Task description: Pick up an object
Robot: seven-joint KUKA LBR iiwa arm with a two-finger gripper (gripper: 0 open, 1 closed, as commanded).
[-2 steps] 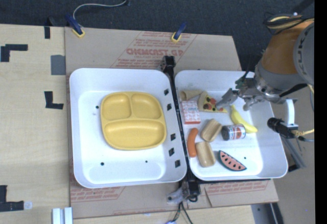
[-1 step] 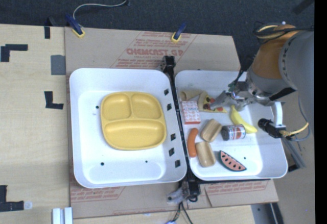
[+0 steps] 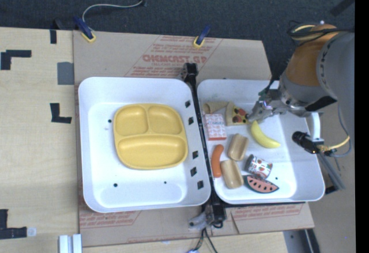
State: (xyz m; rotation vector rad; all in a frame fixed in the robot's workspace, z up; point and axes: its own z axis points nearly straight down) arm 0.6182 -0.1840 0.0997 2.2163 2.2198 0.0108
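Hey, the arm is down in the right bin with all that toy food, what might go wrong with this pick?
The gripper sits between the banana and a small multicoloured piece, so it may nudge one aside or catch both. The items are crowded: bread rolls, a hot dog and a can lie close together, so a shifted banana could push into them.

Glossy white plastic bins (image 3: 95, 131) sit on matt printed cardboard (image 3: 167, 59); the yellow divided plate (image 3: 151, 135) looks smooth, satin plastic, the banana (image 3: 263, 136) shiny.
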